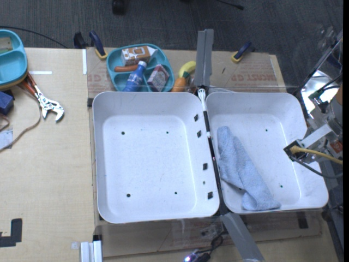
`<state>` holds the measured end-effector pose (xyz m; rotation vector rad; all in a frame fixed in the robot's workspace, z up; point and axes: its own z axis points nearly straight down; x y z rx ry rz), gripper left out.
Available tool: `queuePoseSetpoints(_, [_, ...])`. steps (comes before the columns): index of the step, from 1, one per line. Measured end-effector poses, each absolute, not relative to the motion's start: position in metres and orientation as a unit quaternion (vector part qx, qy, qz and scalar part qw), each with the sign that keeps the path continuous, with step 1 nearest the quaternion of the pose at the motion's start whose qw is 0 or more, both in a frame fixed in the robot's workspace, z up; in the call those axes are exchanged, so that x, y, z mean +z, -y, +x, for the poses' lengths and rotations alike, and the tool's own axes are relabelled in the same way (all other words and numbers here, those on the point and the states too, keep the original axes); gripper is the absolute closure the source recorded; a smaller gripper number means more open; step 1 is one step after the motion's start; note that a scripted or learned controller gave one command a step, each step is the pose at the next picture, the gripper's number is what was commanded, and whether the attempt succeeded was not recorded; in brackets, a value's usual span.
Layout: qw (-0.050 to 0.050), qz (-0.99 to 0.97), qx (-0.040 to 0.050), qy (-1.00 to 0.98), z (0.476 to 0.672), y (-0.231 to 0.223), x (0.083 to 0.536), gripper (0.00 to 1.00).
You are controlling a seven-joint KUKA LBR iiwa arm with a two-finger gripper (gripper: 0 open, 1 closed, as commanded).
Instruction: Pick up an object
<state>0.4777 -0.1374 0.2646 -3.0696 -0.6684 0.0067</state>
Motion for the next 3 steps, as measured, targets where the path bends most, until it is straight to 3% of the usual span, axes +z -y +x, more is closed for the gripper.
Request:
queuePoseSetpoints(1, [-0.001,-0.991,0.0031,0.132,0.494,0.097,0.285,1.0])
queuePoseSetpoints(2, [0.0,-0.972,0.0025,0.236,0.481,0.053,0.289,1.0])
queuePoseSetpoints(3, [0.0,-0.971,0.0051,0.237,0.481,0.054,0.297,1.0])
